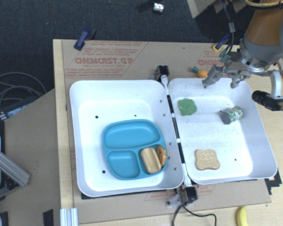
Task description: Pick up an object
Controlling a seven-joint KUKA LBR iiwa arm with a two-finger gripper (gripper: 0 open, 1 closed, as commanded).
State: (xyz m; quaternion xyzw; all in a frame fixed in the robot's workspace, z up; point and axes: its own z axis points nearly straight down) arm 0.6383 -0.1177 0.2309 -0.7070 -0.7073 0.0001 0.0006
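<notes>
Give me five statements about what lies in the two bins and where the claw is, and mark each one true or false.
1. The blue tray lies in the left bin. True.
2. The bread roll sits in the tray's largest compartment. False: it sits in the small lower right compartment.
3. The green lump lies in the right bin. True.
4. The claw grips the toast slice. False: it is open above the bin's far edge, with nothing between its fingers.
5. The small can lies inside the blue tray. False: it lies in the right bin.
</notes>
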